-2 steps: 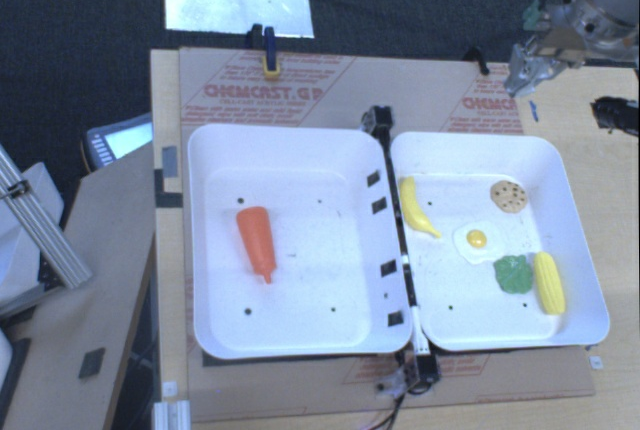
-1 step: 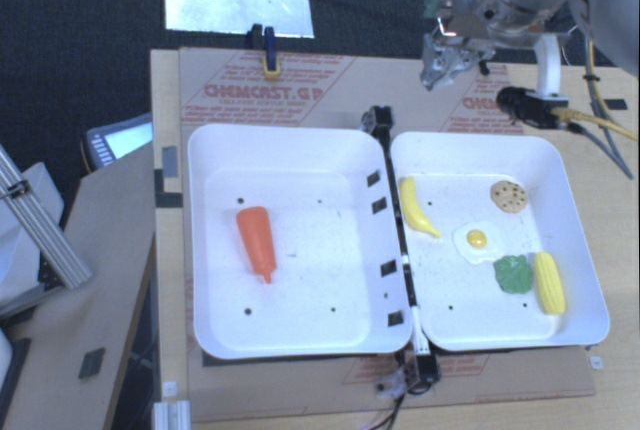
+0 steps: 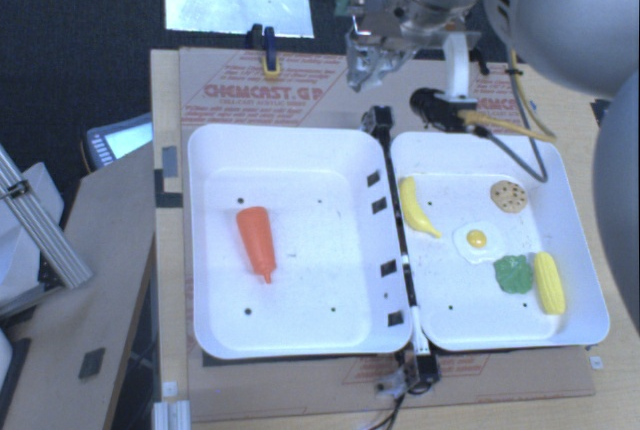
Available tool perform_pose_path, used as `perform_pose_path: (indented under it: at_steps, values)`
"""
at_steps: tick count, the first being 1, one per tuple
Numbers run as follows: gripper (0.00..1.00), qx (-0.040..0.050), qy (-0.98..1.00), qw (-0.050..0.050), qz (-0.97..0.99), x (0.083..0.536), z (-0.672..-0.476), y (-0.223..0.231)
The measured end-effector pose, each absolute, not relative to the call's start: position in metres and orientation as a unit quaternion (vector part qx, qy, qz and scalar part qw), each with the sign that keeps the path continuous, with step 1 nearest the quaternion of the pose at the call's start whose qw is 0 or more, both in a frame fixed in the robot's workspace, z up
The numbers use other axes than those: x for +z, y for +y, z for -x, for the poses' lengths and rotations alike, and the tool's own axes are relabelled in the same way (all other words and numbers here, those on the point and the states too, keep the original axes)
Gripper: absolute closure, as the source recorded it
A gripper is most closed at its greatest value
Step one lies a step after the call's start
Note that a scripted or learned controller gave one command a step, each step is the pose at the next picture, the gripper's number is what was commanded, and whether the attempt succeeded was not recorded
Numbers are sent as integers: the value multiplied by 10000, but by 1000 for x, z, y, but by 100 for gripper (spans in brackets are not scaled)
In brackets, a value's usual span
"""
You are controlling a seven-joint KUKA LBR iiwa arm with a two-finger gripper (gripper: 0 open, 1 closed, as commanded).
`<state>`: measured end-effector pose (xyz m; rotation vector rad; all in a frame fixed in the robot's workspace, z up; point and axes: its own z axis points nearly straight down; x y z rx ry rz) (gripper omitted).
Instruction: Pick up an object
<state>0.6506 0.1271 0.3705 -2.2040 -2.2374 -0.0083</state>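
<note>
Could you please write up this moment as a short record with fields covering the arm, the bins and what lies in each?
arm: gripper raised above the far edge of the bench, near where the bins meet
left bin: one orange carrot, lying lengthwise
right bin: banana near the divider; cookie at the far side; fried egg in the middle; green leafy piece beside a corn cob
held object: none seen between the fingers
task state: nothing picked yet

You see carrot (image 3: 256,242) flat in left bin; banana (image 3: 416,208), cookie (image 3: 508,196), egg (image 3: 478,242), greens (image 3: 514,274), corn (image 3: 549,282) in right.
</note>
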Motion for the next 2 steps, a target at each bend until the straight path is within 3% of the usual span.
perform_pose_path:
  at_steps: [1, 2]
  values:
    - [100, -8, -7111, 12, 7031, 340, -668, 204]
    - [0, -8, -7086, -5, 7056, 342, -669, 198]
